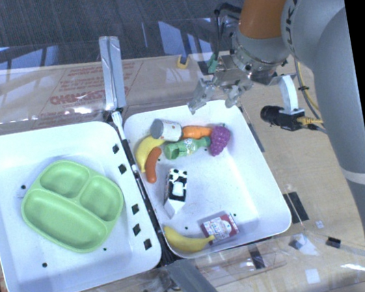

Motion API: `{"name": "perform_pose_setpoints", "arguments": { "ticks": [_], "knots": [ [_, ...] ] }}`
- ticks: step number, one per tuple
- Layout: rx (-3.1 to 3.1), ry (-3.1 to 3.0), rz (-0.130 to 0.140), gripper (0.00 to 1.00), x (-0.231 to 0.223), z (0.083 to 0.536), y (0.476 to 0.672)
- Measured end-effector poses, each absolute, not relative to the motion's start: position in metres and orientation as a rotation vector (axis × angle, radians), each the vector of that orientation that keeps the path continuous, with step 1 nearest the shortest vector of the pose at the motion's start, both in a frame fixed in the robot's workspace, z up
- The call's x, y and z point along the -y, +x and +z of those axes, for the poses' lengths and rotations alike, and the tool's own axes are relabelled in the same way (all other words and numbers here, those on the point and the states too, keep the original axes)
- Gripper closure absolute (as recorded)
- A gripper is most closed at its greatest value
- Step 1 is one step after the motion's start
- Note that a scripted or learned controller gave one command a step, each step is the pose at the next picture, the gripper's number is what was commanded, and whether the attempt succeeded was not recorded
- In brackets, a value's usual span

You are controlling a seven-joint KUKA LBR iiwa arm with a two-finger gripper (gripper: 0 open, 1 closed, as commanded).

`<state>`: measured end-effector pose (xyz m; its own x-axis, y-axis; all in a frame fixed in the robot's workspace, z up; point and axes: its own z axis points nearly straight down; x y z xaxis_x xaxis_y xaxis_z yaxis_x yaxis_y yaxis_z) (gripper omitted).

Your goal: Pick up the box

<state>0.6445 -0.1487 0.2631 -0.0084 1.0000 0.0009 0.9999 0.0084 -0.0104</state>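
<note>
A small red box (219, 226) with a white label lies near the front edge of the right bin (265, 183), touching the tip of a banana (186, 240). A black-and-white box (176, 185) lies toward the middle of the same bin. My gripper (212, 103) hangs over the bin's back edge, well above and behind both boxes. Its two fingers are spread, so it is open, with nothing between them.
A grey can (166, 130), another banana (144, 151), a carrot (196, 132), a green item (184, 148), an orange piece (152, 165) and purple grapes (219, 138) cluster at the back of the right bin. The left bin (17, 273) holds a green divided plate (72, 205).
</note>
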Motion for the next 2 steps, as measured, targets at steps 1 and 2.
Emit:
{"name": "perform_pose_setpoints", "arguments": {
  "ticks": [1, 2],
  "knots": [
    [2.512, -1.883, 0.005, 0.0, 0.164, 0.307, 0.652],
    [2.53, -1.851, 0.006, 0.0, 0.21, 0.163, 0.608]
  ]
}}
